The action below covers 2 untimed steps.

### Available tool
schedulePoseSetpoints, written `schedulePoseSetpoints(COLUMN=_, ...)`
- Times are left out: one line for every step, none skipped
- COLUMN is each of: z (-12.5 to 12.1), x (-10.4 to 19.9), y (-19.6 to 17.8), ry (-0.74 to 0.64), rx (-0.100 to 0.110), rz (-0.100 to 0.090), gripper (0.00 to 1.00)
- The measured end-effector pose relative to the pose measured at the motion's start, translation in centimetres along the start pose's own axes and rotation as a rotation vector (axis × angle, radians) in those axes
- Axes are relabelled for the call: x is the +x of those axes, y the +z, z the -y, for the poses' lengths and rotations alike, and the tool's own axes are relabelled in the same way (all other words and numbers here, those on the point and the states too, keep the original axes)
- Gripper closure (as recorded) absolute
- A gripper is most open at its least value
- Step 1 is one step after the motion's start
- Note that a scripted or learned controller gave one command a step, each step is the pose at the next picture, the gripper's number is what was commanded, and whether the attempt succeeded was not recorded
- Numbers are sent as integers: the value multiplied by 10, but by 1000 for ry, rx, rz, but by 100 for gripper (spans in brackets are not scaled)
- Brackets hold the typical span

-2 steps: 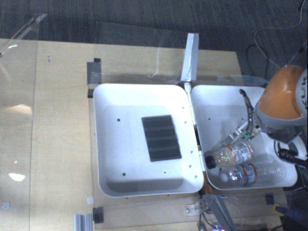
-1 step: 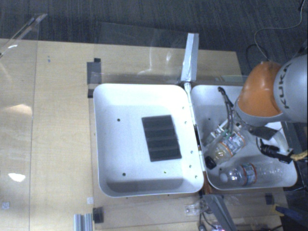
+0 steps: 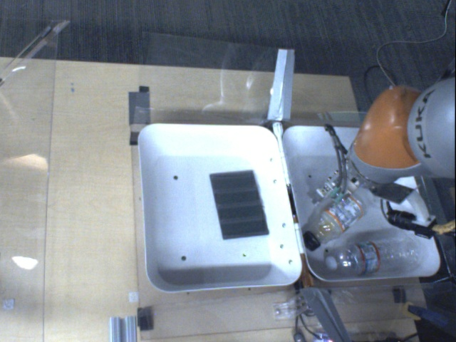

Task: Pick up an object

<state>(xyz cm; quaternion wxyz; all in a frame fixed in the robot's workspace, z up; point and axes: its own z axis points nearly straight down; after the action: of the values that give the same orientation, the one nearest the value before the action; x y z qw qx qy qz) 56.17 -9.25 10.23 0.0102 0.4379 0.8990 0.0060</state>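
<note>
A black ribbed rectangular pad lies flat in the middle of the left bin. In the right bin a small clear bottle with a black cap lies tilted, its cap toward the bin's front left. A larger clear plastic bottle lies on its side along the front wall. My gripper hangs under the orange-banded wrist, low over the right bin and right above the small bottle's upper end. The wrist hides most of it.
The arm's grey and orange body covers the right bin's back right part. A metal divider post stands behind the gap between the bins. Cables trail at the right edge. Bare wooden bench lies to the left.
</note>
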Motion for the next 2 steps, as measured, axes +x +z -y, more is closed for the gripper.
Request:
schedulePoseSetpoints(z=4, x=-19, y=-4, ry=135, rx=14, rz=-7, gripper=100)
schedulePoseSetpoints(z=4, x=-19, y=-4, ry=136, rx=14, rz=-7, gripper=0)
